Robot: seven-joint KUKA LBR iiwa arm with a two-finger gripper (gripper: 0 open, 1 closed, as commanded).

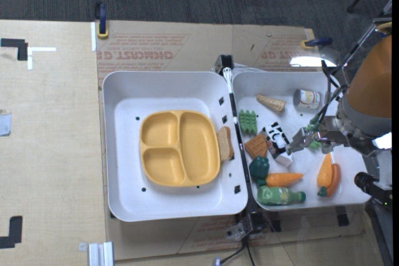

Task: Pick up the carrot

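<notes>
here, carrot [283, 179] lying in right bin [349, 199], below-left of fingers [298, 144], fingers' state unclear

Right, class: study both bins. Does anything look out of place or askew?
One thing: a slice of bread leans on the yellow divided plate, propped against its right rim rather than lying in a compartment. The toys in the right bin lie jumbled, but nothing looks spilled or damaged.

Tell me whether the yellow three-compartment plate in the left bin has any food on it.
No. The yellow three-compartment plate shows only bare compartments; the brown slice of toy bread leans against its right edge, outside the rim.
</notes>
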